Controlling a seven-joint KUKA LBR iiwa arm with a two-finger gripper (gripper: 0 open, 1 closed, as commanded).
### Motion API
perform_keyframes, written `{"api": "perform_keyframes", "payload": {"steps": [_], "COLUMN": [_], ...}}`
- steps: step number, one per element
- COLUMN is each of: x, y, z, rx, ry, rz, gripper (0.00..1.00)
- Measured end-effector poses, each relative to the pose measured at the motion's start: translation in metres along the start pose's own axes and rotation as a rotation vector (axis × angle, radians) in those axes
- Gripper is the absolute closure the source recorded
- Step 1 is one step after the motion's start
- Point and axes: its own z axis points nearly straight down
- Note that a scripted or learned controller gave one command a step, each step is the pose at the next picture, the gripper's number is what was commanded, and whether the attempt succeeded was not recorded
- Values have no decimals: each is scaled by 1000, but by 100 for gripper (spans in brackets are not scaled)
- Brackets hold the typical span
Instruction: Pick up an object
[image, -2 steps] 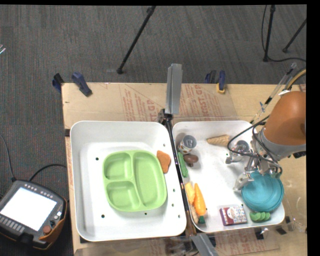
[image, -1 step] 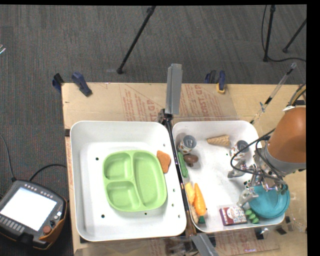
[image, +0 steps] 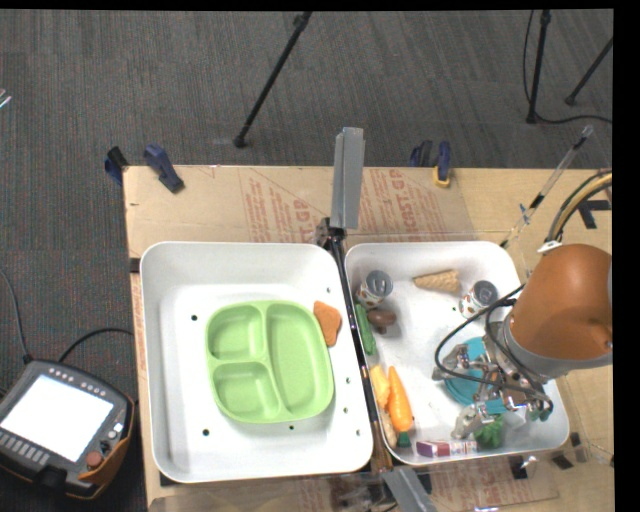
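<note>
Carrot (image: 399, 398), orange and tapered, lies at the right bin's (image: 430, 247) left wall beside a yellow piece (image: 380, 383). My gripper (image: 490, 392) hangs low at that bin's right side over a teal item (image: 462, 385) and a green toy (image: 490, 432); I cannot tell how the jaws stand. One green three-compartment tray (image: 270, 359) fills the left bin (image: 170, 300).

The arm's orange band (image: 565, 305) hides the right bin's (image: 430, 250) far right side, and the gripper (image: 492, 400) beneath is too cluttered to read.
</note>
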Motion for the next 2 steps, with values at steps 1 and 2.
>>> {"api": "perform_keyframes", "payload": {"steps": [1,2], "x": [-38,2], "y": [63,9], "z": [2,-2], "rx": [-1,5], "ry": [4,-12], "rz": [-116,-160], "gripper": [0,0]}}
